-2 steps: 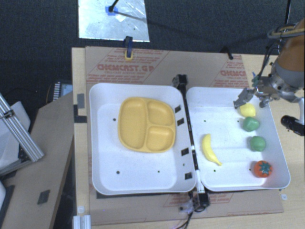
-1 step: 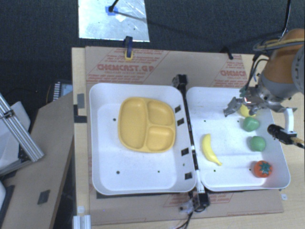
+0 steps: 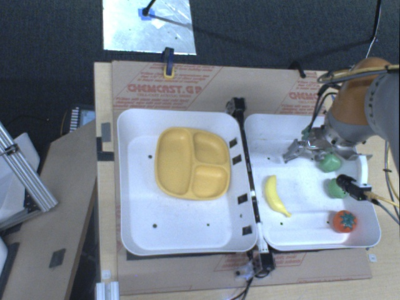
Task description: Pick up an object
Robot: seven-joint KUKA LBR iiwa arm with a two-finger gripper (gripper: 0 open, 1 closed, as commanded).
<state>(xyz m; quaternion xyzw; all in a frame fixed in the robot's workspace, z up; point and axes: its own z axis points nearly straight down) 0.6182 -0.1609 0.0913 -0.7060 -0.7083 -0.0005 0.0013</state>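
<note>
Foreground: a red tomato (image 3: 343,221) lies in the near corner of the right bin (image 3: 282,130), with a banana (image 3: 277,196) to its left, near the bin's middle. Behind them sit a green ball (image 3: 329,162) and a second green piece (image 3: 335,189), both close to the bin's right wall. The left bin (image 3: 137,167) on the same surface holds a yellow divided plate (image 3: 191,163).

Progress: you can judge the pick as not yet made. Every item rests on a bin floor and nothing is lifted, so the whole grasp and raise remain.

The claw (image 3: 292,152) hangs low over the far part of the right bin, just left of the green ball and apart from the banana. You cannot tell from this angle whether it is open or closed. Nothing is seen gripped in it.
</note>
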